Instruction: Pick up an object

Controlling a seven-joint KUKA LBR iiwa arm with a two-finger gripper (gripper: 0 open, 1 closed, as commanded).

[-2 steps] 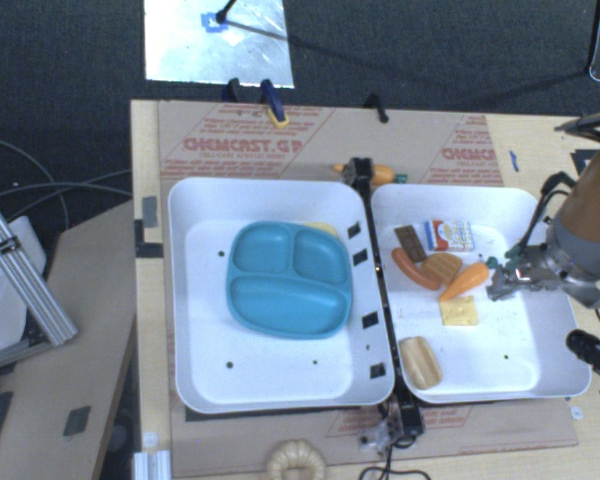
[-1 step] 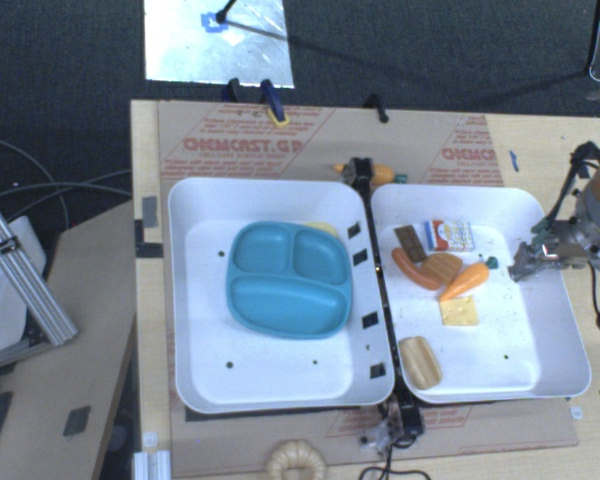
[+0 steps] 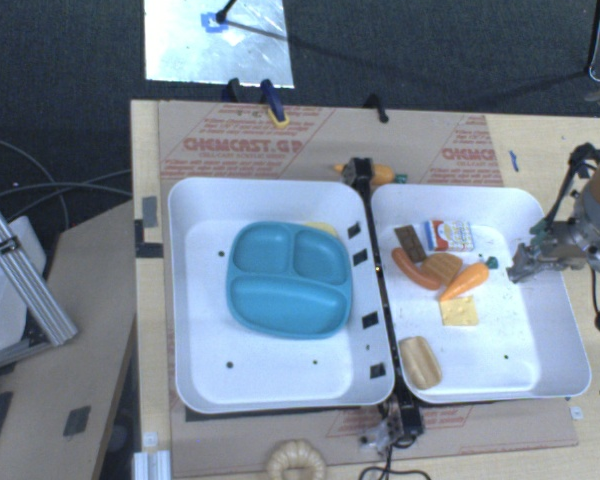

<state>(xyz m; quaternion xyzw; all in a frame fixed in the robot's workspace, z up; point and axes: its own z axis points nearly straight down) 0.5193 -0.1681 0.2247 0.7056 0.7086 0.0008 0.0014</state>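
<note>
Across the bench from the left, the left bin holds a blue divided plate lying flat near its middle, with a sliver of something pale yellow showing just past the plate's far edge. Nothing on that side is touched by the arm.

Past the centre divider, the right bin holds the candidate objects, grouped in its near-left half: a dark brown bar, a small red, white and blue packet, a red sausage, a tan round piece beside it, an orange carrot lying aslant, a yellow cheese square just below the carrot, and a bread roll near the front wall. All lie on the bin floor; none is lifted.

At the right side of that bin, the gripper hangs just beside the carrot's tip and apart from it. Whether it is apart or together cannot be told from this angle, and nothing is seen between its fingers.

Assessment: the pick is not done. No object is grasped or raised. Remaining work, in my judgement: settle on a target, the carrot being nearest, descend onto it, close, and lift it clear of the bin.
</note>
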